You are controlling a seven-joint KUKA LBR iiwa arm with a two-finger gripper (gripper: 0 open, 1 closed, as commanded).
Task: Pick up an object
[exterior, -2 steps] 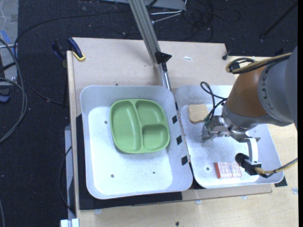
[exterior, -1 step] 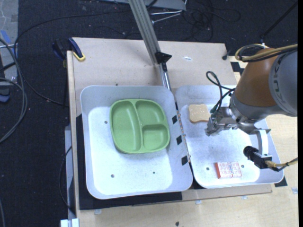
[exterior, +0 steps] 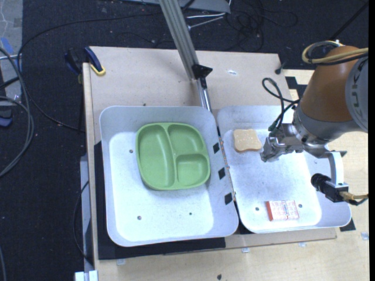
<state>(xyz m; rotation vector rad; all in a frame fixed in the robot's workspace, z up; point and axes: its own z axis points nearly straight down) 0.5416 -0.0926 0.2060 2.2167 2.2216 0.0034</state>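
A grey robot arm's gripper is hovering over the right bin, just beside a slice of toast near the bin's far left corner, seemingly lining up a grab; its grip state cannot be told.

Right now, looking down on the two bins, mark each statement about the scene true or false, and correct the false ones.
1. The green divided plate lies in the left bin. True.
2. The bread slice lies on the green divided plate. False: it lies in the right bin, near its far left corner.
3. The gripper is beside the bread slice, on its right. True.
4. The small red-and-white packet sits in the left bin. False: it sits in the right bin, near the front edge.
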